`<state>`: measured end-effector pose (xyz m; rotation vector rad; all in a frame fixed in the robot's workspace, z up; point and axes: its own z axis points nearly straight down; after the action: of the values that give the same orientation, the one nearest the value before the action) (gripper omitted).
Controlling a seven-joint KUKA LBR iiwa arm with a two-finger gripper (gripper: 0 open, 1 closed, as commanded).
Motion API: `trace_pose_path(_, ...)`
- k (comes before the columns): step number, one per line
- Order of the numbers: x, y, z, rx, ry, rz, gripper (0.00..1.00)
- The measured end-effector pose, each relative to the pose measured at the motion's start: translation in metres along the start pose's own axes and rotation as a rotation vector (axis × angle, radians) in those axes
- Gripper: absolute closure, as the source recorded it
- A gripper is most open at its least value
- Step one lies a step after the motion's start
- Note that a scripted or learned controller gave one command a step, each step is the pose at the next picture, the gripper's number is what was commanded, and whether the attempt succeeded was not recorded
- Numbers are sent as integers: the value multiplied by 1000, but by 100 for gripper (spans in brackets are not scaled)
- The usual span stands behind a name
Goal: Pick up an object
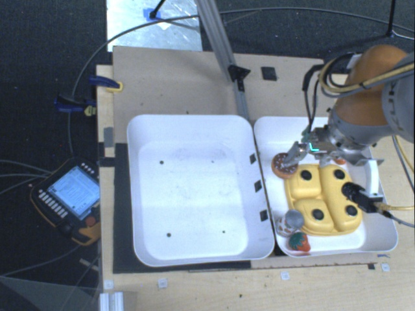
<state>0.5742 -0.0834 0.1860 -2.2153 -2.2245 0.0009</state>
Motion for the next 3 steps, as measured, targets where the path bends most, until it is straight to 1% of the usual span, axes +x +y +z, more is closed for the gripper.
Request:
trace_pose_path(1,0,1,-2,-4,0,0,0)
trace_pose_path(2,-4,5,40,-2,-2,3,0)
trace_pose_path(3,-6,11,76,-28,-9,4,0)
